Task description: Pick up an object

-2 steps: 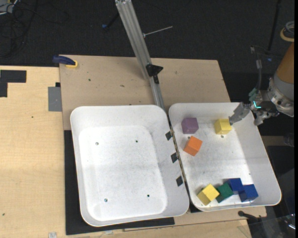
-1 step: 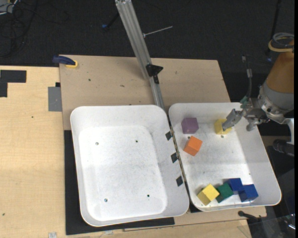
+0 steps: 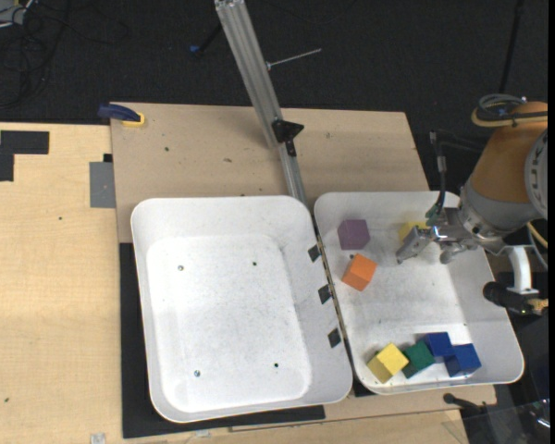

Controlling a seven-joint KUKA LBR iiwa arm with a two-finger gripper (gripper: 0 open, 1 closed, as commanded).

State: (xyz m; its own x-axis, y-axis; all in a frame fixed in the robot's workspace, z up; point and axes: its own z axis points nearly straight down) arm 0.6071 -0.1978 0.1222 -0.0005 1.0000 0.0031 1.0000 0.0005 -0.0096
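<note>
Over the right bin [image 3: 499, 363], your gripper [image 3: 424, 240] hangs; I cannot tell its state. A yellow block [image 3: 413, 232] sits just beside it, leftward.

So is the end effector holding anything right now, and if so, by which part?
It cannot be told. The end effector sits in the right bin against a small yellow object, but a grip on it isn't clear.
</note>
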